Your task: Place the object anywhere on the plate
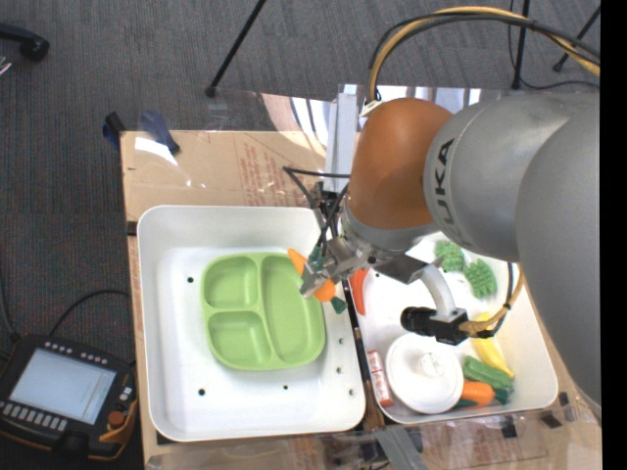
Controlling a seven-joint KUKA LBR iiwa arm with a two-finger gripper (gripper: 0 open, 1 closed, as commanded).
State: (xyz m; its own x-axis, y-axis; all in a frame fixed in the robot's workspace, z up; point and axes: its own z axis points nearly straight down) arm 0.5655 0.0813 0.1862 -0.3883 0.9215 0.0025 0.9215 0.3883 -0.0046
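At frame centre, the gripper (321, 280) fingers grasp a carrot (300, 261) over the plate (260, 313) edge; release remains.

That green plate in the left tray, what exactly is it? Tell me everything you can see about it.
The green plate is a light lime-green dish, plastic by the look of it, squarish with rounded corners. Raised ridges split it into three compartments: two smaller ones on its left side and one long one on its right. It lies flat, slightly turned, on the floor of the left white bin. The gripper, with something orange at it, hangs over its upper right edge.
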